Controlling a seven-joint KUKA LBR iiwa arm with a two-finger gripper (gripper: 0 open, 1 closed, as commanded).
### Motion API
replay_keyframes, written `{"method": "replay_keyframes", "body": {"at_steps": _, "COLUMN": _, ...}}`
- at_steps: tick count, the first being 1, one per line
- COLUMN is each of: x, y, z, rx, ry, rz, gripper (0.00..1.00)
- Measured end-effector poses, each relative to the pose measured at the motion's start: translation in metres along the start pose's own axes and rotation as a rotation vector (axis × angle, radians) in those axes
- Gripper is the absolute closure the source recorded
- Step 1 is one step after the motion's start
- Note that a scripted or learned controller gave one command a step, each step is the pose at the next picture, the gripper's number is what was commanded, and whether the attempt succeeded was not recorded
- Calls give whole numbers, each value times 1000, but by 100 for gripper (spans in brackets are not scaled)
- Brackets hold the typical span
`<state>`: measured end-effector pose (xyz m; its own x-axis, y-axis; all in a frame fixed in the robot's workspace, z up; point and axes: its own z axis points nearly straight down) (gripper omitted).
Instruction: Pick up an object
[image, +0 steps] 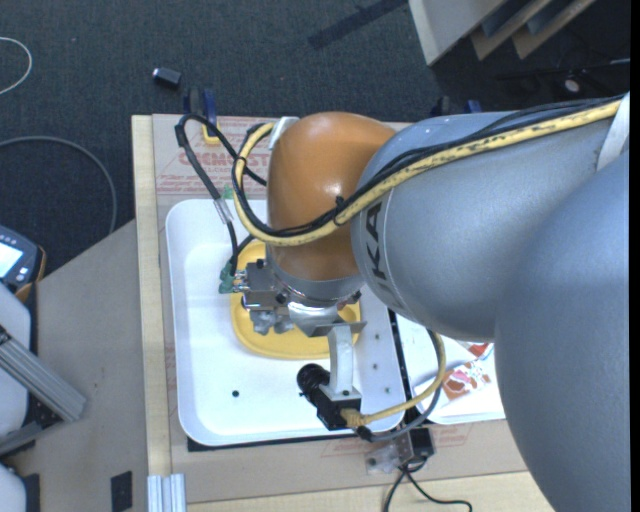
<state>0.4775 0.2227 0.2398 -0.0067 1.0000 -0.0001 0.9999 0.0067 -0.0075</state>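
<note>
1. The arm (500, 230) is a big smooth grey casting. Its glossy orange band (310, 180) bulges like a dome over the left bin (200, 350).
2. The gripper (285, 318) sits tucked under the wrist, with just some dull metal blocks poking out at the wrist's left side. Honestly can't tell if it's open or closed from this angle.
3. The yellow object (262, 342) is flat-ish with a rounded edge and looks like smooth plastic. It lies in the left bin right under the gripper, mostly covered, so contact is unclear.
4. The left bin is shallow, white and rounded at the corners.
5. The right bin (480, 405) has something red and white (465, 378) lying in it.
6. Black and yellow cables (400, 405) loop down off the wrist.
7. The table (150, 300) is pale tan and matte.
</note>
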Motion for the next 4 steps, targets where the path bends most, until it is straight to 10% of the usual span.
{"method": "replay_keyframes", "body": {"at_steps": 1, "x": 0, "y": 0, "z": -226, "rx": -18, "ry": 5, "rz": 4, "gripper": 100}}
{"method": "replay_keyframes", "body": {"at_steps": 2, "x": -5, "y": 0, "z": -219, "rx": -5, "ry": -1, "rz": 7, "gripper": 100}}
{"method": "replay_keyframes", "body": {"at_steps": 3, "x": -28, "y": -1, "z": -287, "rx": -13, "ry": 2, "rz": 8, "gripper": 100}}
{"method": "replay_keyframes", "body": {"at_steps": 4, "x": 2, "y": 53, "z": -273, "rx": -13, "ry": 2, "rz": 5, "gripper": 100}}
